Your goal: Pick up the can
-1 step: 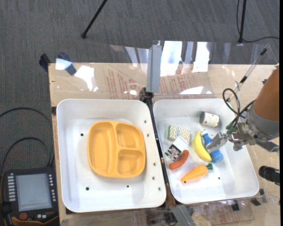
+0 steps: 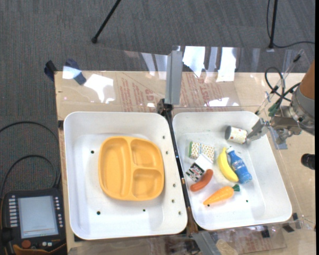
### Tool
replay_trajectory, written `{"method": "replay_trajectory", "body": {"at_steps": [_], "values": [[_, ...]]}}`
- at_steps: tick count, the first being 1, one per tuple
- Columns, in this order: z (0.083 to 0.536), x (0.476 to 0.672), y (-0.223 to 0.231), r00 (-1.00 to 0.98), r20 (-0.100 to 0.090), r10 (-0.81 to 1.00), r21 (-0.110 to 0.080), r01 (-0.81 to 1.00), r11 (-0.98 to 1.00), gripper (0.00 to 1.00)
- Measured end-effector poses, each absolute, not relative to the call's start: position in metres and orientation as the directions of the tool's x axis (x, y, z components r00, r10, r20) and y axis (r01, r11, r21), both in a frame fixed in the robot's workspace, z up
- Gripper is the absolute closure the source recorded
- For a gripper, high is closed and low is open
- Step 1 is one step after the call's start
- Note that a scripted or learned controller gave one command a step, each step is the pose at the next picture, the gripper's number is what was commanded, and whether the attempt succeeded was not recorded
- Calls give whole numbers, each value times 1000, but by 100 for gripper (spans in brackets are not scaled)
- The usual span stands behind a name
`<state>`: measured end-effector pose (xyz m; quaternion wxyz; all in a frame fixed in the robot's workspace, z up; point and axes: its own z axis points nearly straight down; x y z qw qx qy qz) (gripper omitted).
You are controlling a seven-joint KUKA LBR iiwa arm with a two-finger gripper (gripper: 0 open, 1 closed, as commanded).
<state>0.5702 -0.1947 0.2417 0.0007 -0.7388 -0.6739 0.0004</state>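
From the overhead camera view, the can point(image 2: 236, 134) lies on its side in the right bin point(image 2: 271, 206), in the half farther from the camera than the banana point(image 2: 226, 165), with its dark open end turned away from the arm. It looks like a small metal cylinder with a pale label: probably light, stiff, smooth and apt to roll, so a hold across its round body at mid-length seems safest. The gripper point(image 2: 257, 129) sits just beside the can, on the side away from the yellow plate; whether its fingers are apart or together I cannot tell.

Just beside the banana, away from the plate, lies a glossy blue bottle point(image 2: 240, 166). Nearer the camera than the banana lie an orange carrot point(image 2: 219, 195) and a red sausage point(image 2: 202, 180). The plate point(image 2: 131, 168) is a moulded three-compartment tray in the left bin point(image 2: 74, 142).
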Motion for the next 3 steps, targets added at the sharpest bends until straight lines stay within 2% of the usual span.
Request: {"method": "replay_trajectory", "body": {"at_steps": [1, 2, 3], "values": [[276, 644, -195, 45, 0, 999, 0, 999, -45, 0], [123, 648, -190, 6, -4, 1000, 12, 1000, -6, 0], [89, 646, -197, 276, 5, 961, 0, 961, -276, 0]]}}
